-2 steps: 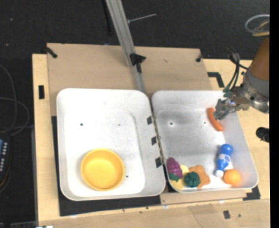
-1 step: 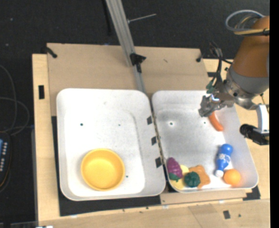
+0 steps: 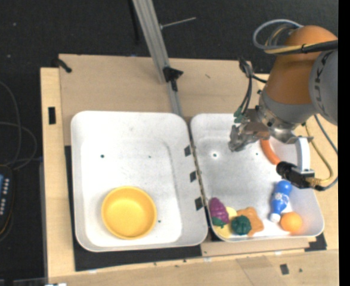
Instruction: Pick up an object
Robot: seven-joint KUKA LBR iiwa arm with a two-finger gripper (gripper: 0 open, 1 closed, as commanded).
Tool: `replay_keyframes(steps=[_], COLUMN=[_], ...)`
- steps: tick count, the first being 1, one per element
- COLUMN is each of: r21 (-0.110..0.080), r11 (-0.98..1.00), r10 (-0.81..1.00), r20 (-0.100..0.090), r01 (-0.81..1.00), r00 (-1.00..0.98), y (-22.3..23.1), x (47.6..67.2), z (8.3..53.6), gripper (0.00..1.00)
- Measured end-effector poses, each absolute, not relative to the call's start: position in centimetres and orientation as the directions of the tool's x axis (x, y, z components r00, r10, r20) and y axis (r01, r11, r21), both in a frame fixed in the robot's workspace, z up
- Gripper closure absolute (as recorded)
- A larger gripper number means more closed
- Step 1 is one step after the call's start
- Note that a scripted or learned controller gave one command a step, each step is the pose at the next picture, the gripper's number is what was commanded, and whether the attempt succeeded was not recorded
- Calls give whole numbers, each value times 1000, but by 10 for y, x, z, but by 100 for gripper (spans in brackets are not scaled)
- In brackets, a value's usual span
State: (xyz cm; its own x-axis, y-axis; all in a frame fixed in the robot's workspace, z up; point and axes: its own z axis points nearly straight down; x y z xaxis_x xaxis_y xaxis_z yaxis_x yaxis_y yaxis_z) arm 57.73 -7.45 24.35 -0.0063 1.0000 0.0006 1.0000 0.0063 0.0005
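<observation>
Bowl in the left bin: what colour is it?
Yellow; the bowl shows clearly in the camera view, near the left bin's front edge.

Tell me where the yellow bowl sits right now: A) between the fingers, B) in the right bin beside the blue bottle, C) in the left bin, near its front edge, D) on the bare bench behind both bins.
C: the yellow bowl rests on the floor of the left bin, toward the near edge, apart from the toys clustered in the right bin.
</observation>
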Motion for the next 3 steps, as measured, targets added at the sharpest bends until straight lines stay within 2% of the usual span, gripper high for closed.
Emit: replay_keyframes(steps=[1, 2, 3], r21=[1, 2, -3], r11=[8, 5, 6], r10=[1000, 1000, 1000], r20=[2, 2, 0], r01=[1000, 1000, 1000], r00=[-8, -5, -6], y=[-12, 39, 88], x=[579, 571, 571], z=[239, 248, 233], gripper=[100, 100, 100])
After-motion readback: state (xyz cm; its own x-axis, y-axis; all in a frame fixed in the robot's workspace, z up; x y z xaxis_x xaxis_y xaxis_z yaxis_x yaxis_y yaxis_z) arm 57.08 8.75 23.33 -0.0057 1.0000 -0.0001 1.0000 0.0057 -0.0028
